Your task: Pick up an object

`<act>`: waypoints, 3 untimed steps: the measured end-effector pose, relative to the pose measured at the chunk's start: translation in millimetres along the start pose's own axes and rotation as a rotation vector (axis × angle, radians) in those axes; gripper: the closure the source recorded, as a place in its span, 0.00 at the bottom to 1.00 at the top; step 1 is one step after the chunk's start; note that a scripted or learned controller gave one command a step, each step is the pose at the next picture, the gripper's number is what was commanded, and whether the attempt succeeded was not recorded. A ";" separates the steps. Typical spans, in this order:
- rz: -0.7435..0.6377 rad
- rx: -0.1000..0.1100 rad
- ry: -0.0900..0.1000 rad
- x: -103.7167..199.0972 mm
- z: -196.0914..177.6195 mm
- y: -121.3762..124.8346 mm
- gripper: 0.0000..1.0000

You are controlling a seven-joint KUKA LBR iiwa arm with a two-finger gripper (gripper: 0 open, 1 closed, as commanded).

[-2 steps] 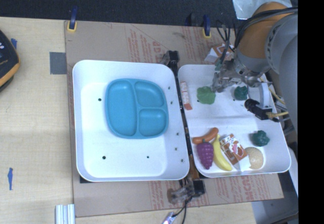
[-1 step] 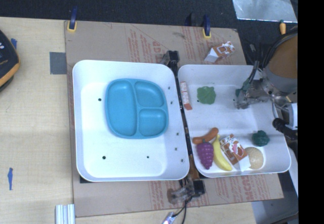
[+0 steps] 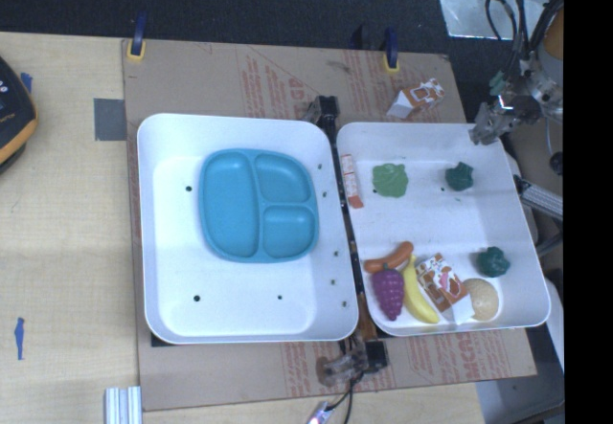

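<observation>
The gripper (image 3: pixel 486 125) hovers at the right bin's (image 3: pixel 436 221) one o'clock corner; whether it is released or clenched, I cannot tell. The dark green toy (image 3: pixel 460 176) lies nearest, toward seven o'clock. Centre above it, then descend straight.

From my remote station I saw the grey gripper (image 3: pixel 486 125) hanging over the far right corner of the right white bin (image 3: pixel 436 226); I could not make out its fingers. In that bin lay a light green leafy toy (image 3: pixel 390 179), two dark green broccoli-like pieces (image 3: pixel 460 176) (image 3: pixel 494 261), an orange sausage (image 3: pixel 390 257), purple grapes (image 3: pixel 388 291), a yellow banana (image 3: pixel 419 294), a small printed carton (image 3: pixel 441 281) and a pale egg-shaped toy (image 3: pixel 483 299). The left white bin (image 3: pixel 172 307) held a blue sectioned plate (image 3: pixel 258 205).
</observation>
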State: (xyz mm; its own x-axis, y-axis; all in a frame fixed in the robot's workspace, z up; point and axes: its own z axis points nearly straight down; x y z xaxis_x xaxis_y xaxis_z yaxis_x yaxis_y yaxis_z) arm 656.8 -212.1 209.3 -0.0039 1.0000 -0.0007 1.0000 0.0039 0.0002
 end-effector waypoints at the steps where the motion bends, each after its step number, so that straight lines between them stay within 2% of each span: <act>1: -0.002 0.003 0.000 40.1 2.2 -21.0 1.00; 2: -0.002 0.003 0.000 39.8 2.1 -21.1 0.00; 3: -0.002 0.007 0.001 115.4 109.8 -61.8 0.00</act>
State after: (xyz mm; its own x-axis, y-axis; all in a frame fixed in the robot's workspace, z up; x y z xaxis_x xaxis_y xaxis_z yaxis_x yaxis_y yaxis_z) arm 594.6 -97.0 99.4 -0.0059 1.0000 0.0004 1.0000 0.0059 -0.0066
